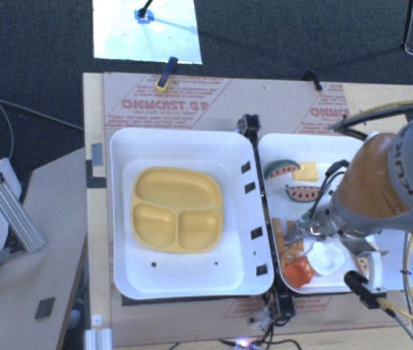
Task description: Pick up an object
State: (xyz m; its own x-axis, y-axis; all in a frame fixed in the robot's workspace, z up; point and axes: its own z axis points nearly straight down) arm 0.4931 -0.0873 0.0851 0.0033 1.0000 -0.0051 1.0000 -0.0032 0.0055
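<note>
Gripper (303,228): low over the right bin's near left part, just above the toy food there; the arm's bulk covers it from above, and I cannot tell whether it is released or clenched, or whether it grasps anything.
Arm (381,184): grey with an orange band, reaching in from the right across the right bin and hiding much of the bin's middle and right side.
Right bin (323,141): shallow, white. At its far left lie two watermelon slices (294,181), one behind the other, with a yellow cheese-like block (306,171) touching the farther slice. Near the front are a red piece (298,271), a white piece (326,258) beside it, and orange bits (290,245) by the left wall, blurred and hard to name.
Left bin (184,146): shallow, white, holding a yellow divided tray (177,208) with three compartments, lying flat near the middle.
Bench (192,104): brown printed cardboard under both bins.
Cut off: the arm's base runs out of view at the right.
</note>
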